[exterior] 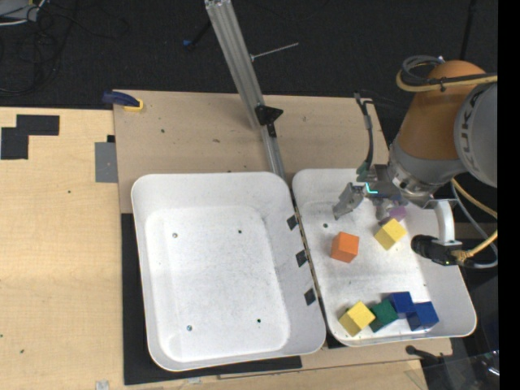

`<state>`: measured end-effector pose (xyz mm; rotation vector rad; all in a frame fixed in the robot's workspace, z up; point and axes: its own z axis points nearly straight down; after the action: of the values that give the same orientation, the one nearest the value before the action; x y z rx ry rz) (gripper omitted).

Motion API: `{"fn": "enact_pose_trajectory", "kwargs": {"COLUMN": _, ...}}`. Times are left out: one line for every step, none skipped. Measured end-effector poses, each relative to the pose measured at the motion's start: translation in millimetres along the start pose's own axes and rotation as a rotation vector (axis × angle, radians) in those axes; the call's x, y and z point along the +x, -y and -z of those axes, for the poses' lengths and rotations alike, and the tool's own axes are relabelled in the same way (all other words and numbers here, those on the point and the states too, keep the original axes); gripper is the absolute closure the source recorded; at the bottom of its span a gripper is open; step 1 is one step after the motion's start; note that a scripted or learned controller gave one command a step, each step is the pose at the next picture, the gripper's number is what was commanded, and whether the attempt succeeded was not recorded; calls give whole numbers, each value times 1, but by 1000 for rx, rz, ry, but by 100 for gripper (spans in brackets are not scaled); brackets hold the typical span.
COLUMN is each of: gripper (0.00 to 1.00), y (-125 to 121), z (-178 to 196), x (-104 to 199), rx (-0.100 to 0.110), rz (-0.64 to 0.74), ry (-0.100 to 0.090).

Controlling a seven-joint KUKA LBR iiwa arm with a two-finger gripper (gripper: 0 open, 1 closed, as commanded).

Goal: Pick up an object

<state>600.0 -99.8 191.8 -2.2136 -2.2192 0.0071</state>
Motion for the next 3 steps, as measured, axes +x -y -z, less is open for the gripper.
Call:
{"fn": "enact_pose_trajectory", "kwargs": {"gripper": 0, "y": -1, "z": 2, "x": -1, "rx": -5, "rz": -3, "ry": 1}}
{"fn": "enact_pose_trajectory", "kwargs": {"gripper": 0, "y": -2, "z": -42, "x": 2, "rx": 0, "rz": -3, "ry": 1}}
{"fn": "enact_pose_trajectory", "kwargs": {"gripper": 0, "y": -1, "z": -96, "x": 3, "rx": 1, "rz": -5, "ry": 1}}
